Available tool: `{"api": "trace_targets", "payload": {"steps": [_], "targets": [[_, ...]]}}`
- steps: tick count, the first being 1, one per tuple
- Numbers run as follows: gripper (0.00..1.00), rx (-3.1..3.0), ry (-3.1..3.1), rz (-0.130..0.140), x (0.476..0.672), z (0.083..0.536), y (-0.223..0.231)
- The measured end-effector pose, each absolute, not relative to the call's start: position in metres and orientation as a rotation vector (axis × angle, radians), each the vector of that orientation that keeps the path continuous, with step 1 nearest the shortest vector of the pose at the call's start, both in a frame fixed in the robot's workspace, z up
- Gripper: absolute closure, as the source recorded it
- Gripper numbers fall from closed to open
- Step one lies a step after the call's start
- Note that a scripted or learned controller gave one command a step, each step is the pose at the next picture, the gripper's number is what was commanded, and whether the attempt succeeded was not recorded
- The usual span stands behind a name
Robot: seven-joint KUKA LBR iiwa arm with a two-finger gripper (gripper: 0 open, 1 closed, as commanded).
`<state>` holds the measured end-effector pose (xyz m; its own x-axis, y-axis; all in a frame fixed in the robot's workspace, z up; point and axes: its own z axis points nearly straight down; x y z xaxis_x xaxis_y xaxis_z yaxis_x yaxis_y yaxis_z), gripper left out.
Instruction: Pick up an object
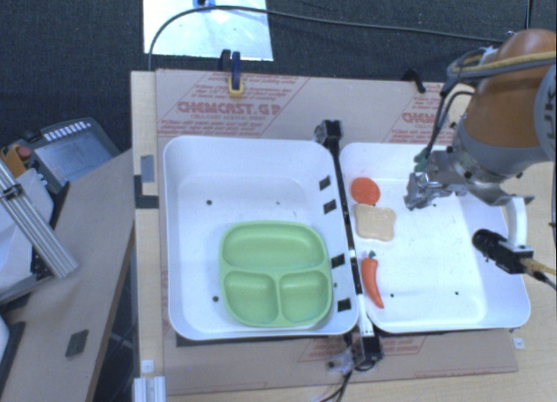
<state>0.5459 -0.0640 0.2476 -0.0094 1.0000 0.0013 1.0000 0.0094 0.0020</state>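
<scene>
In the right bin point(452, 300) lie a round red tomato slice point(365, 190), a pale bread slice point(375, 222) just below it, and an orange carrot with a green top point(372, 279) near the bin's left wall. My gripper point(419, 193) hangs over the right bin's upper middle, a short way right of the tomato slice and the bread. Nothing shows between its metal fingers.
The left bin point(200, 191) holds a green three-compartment plate point(275, 272) at its lower right. A black divider strip point(341, 217) runs between the bins. The grey and orange arm point(509, 104) comes in from the upper right.
</scene>
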Motion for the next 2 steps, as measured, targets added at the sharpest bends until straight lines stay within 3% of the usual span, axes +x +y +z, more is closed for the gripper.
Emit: {"api": "trace_targets", "payload": {"steps": [1,2], "targets": [[1.0,2.211,2.233,0.003,0.542,0.236,-0.011],[1.0,2.21,2.231,0.004,0.557,0.234,0.037]]}}
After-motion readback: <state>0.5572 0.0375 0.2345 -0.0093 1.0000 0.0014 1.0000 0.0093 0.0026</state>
